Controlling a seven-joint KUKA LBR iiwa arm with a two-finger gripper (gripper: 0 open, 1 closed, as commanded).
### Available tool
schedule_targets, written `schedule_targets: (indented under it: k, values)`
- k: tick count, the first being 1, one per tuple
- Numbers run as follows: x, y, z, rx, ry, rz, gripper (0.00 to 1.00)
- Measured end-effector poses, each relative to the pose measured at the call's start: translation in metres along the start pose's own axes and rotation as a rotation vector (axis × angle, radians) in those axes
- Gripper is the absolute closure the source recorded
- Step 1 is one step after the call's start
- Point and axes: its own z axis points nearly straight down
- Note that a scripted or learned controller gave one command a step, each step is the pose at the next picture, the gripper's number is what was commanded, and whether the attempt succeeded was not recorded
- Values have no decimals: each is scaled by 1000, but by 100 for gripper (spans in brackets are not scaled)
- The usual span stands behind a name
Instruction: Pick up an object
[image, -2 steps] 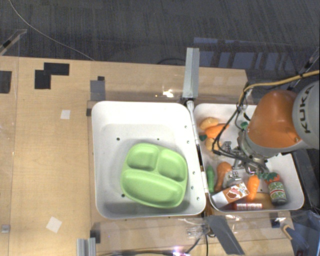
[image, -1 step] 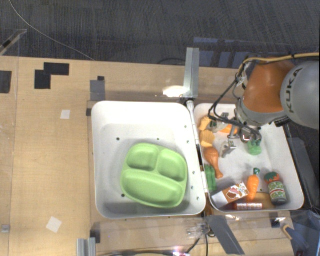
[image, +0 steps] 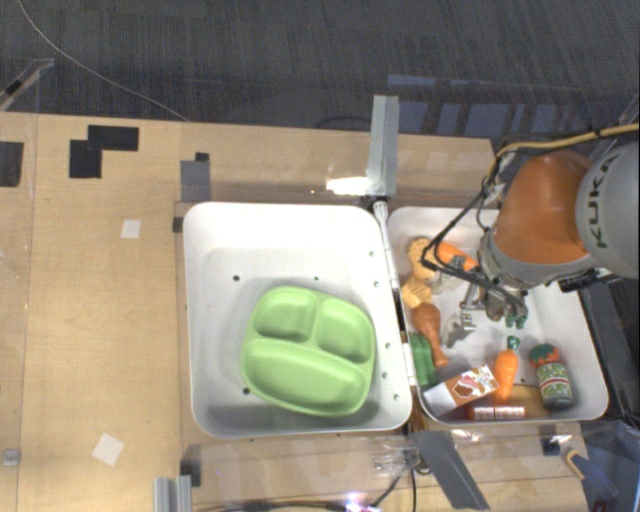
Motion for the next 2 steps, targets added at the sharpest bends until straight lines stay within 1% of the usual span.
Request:
schedule_targets:
  k: [1, 2]
  values:
    - [-68, 15, 3, -2, 3, -280, 0]
    - [-72, 16, -13, 1, -12, -283, 100]
